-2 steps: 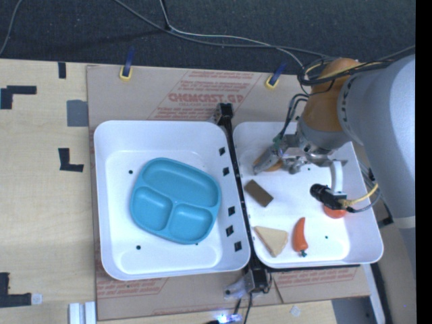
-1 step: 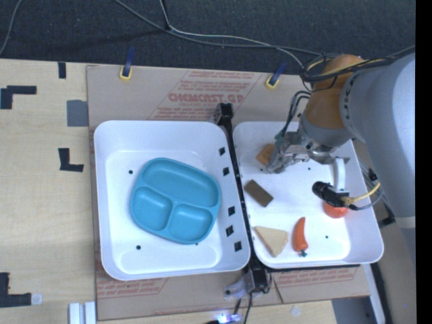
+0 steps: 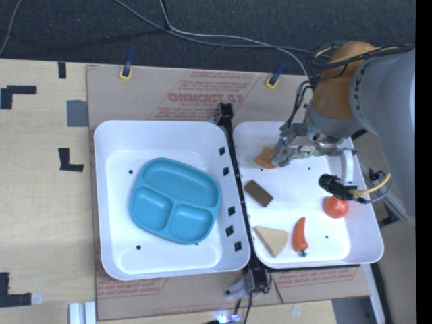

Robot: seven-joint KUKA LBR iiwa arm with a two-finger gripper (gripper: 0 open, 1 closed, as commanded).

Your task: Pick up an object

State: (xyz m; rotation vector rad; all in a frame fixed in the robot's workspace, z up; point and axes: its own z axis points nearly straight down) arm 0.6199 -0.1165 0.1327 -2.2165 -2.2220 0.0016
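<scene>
Over the right-hand shallow white bin [image 3: 361, 252] the grey arm with its orange band [image 3: 341, 79] reached down, and its two-finger gripper [image 3: 287, 150] sat low in that bin's far-left part. Right at the fingertips lay a small orange wedge-shaped piece [image 3: 264, 158], touching or all but touching them. Whether the fingers were apart or closed could not be told from this angle, and nothing was clearly seen between them.

Nearer than the orange wedge, close to that bin's left wall, a flat dark brown rectangular block [image 3: 258, 192] rested on the floor. Nearer again, by the bin's front-left corner, sat a tan triangular slice [image 3: 271, 239], and just beside it, further from the wall, an orange-red carrot-like piece with a green tip [image 3: 300, 235]. Against the same bin's right side was a round red tomato-like ball [image 3: 335, 207], with a black cable fitting [image 3: 337, 185] hanging just above it.

Beside the right bin, the left-hand white bin [image 3: 108, 147] held a light blue plastic plate with three compartments [image 3: 175, 200], lying flat near its middle.
</scene>
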